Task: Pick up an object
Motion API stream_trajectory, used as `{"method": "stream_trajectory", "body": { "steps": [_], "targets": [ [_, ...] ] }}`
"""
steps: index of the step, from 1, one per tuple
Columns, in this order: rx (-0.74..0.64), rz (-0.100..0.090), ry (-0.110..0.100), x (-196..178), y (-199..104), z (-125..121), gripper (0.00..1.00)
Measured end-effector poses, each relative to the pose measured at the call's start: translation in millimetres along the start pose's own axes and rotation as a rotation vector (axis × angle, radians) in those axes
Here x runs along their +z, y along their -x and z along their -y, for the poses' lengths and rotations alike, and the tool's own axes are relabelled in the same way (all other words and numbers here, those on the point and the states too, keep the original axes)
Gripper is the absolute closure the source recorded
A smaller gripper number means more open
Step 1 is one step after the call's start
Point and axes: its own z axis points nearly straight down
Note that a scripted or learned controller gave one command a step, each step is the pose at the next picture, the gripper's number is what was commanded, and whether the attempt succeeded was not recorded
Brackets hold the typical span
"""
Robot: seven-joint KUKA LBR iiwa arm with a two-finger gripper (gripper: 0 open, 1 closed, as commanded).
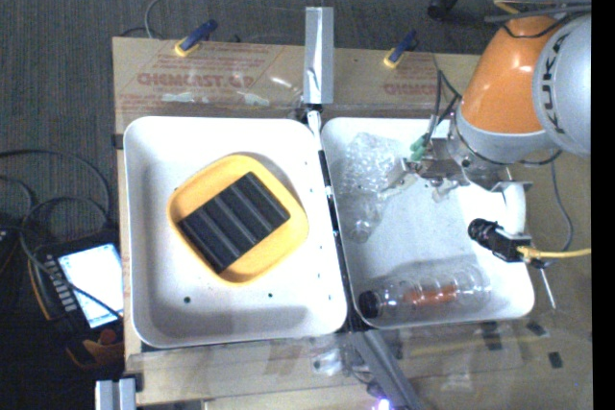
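Camera view: two bins on bench (192, 77)
Left bin (154, 149): yellow-black object (238, 216)
Right bin (452, 226): clear bottle (428, 293) near edge, crumpled plastic (370, 163) far left
Tool (430, 170): over right bin, grip state unclear

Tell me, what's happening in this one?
A KUKA arm reaches from the right over the right bin, its hand low by a crumpled clear plastic piece. A clear bottle lies along that bin's near edge. The left bin holds a yellow and black object.
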Motion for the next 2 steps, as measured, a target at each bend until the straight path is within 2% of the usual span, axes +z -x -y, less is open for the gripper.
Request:
{"method": "stream_trajectory", "body": {
  "steps": [1, 2],
  "targets": [
    [-0.116, 0.001, 0.004, -120, -34, 31, 0.0],
    [0.009, 0.001, -0.002, 3, -75, 72, 0.0]
  ]
}}
